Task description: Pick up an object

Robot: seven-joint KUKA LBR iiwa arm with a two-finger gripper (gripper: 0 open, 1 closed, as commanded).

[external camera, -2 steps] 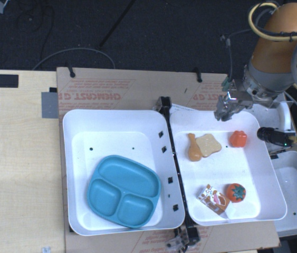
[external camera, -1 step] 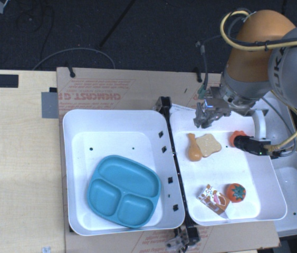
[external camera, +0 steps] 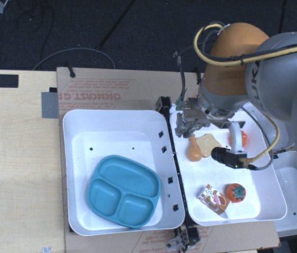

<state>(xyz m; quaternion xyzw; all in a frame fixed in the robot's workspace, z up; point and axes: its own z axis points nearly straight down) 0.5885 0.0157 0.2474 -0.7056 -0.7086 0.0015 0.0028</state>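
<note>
Bench: pale wood top, cardboard sheet under two shallow white bins, dark floor with cables behind

Left bin (external camera: pixel 77 136): one blue divided plate (external camera: pixel 123 190), lying flat, tilted toward the near corner

Right bin (external camera: pixel 275 204): tan drumstick-shaped toy (external camera: pixel 193 151) at the far left, a pale bread-like slice (external camera: pixel 209 144) touching it on the right; an orange-and-white item (external camera: pixel 239 138), partly hidden; a small printed packet (external camera: pixel 213 198) and a round orange-red fruit (external camera: pixel 236 192) side by side near the front

Arm: grey with orange band, entering from the right, gripper (external camera: pixel 186 128) lowered over the far-left corner of the right bin; whether it is spread or pressed together cannot be told, and nothing is seen held

Key relation: the drumstick toy is the closest candidate, just in front of the gripper, long axis running roughly front to back; packet and fruit lie well apart, toward the front
</note>
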